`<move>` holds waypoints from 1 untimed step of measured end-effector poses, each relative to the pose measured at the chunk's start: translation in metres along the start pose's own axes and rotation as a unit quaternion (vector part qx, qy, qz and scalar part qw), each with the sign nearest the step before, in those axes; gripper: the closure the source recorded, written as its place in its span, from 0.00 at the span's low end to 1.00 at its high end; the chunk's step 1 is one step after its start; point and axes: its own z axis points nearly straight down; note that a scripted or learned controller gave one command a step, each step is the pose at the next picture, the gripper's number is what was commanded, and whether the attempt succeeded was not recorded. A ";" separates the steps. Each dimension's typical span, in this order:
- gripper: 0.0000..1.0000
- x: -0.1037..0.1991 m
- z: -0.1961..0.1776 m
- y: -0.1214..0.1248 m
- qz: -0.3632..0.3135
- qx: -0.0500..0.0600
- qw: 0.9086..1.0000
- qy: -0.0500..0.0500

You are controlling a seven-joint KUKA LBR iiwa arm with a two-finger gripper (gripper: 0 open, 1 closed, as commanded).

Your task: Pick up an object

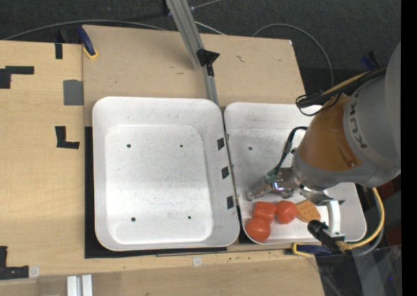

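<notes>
Red rounded plastic pieces (pixel 268 218) cluster w/ an orange wedge (pixel 308 210) at right white bin's (pixel 260 125) near edge; gripper (pixel 270 184) just beyond, fingers' state can't tell. Risk: crowding causes a slip.

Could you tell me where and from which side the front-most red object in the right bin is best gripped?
Probably across its rounded middle, from straight above. The front red object lies near the right bin's front-left corner, with another red piece just behind it, so fingers likely fit best at its left and right sides. The gripper is just behind.
</notes>
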 end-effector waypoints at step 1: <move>1.00 0.001 -0.011 0.000 -0.001 0.001 1.000 0.001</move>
